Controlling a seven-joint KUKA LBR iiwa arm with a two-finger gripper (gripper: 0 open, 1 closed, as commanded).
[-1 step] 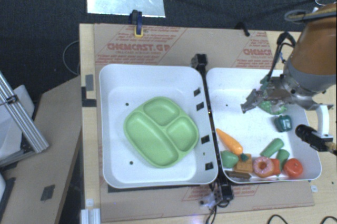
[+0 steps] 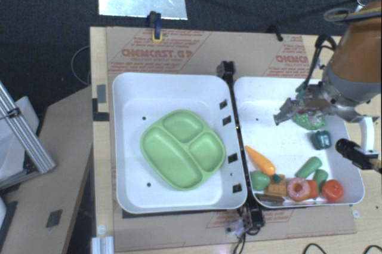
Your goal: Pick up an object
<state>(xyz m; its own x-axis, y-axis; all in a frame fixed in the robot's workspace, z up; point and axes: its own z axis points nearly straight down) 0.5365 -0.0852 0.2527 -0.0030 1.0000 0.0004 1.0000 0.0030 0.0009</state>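
Camera view: two white bins side by side, centre of frame. Left bin (image 2: pixel 128 127) holds a green divided plate (image 2: pixel 182 150), lying flat, middle of the bin. Right bin (image 2: pixel 262 106) has the toys, mostly bunched along its lower edge: carrot (image 2: pixel 261 160) at lower left, green pepper (image 2: pixel 259 180) just below it, pink donut (image 2: pixel 298 188) touching a brown piece at the bottom rim, cucumber (image 2: pixel 308 167) up-right of the donut, tomato (image 2: pixel 332 189) in the lower right corner. A small dark teal block (image 2: pixel 321 139) sits alone mid-right. A pale green leafy item (image 2: pixel 309 121) lies under the gripper (image 2: pixel 287 114), upper right of the bin. No single target named, so any of these counts; the leafy item is the nearest candidate. Step in hand, my read: descending on or closing at that item. To do it well: centre the gripper over the item, go down close to the bin floor since it looks flat and low, close fully before lifting, lift straight up, keep off the bin's right wall. Risk: thin soft thing slips out, or only its edge gets pinched. Arm (image 2: pixel 358 55) enters from right of frame, orange band up top, grey wrist angled down-left, gripper pointing left over the bin's upper part. Open or closed: can't tell, too blurred and dark. Nothing clearly held.
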